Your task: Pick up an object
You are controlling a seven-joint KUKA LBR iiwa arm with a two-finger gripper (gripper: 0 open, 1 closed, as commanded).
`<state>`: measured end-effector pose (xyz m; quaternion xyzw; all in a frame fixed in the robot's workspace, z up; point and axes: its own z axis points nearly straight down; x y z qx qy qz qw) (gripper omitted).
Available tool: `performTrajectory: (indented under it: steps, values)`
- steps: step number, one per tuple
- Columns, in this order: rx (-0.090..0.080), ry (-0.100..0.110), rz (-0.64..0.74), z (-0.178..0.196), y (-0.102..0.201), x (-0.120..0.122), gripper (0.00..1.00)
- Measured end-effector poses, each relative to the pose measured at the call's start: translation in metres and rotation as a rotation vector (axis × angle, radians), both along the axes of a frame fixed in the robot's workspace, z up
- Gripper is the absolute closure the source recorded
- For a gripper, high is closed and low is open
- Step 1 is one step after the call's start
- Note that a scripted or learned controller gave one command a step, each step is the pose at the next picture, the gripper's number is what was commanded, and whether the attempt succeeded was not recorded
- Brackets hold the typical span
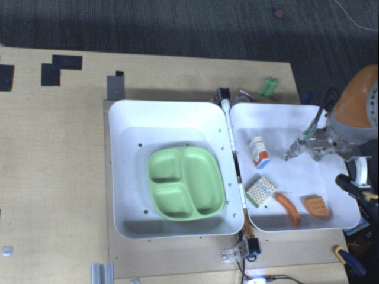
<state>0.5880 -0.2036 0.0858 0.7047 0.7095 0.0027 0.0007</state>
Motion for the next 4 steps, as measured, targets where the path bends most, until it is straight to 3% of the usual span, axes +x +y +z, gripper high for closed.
performTrajectory:
  steps: [1, 2, 3, 4]
  values:
    - [-0.001, -0.002, -0.002, 0.001, 0.097, -0.059, 0.00]
    - [-0.004, -0.010, -0.001, 0.013, 0.096, -0.057, 1.00]
    - [-0.007, -0.005, -0.005, 0.001, 0.014, -0.010, 1.00]
    - [-0.004, -0.001, -0.003, 0.000, 0.016, -0.011, 0.00]
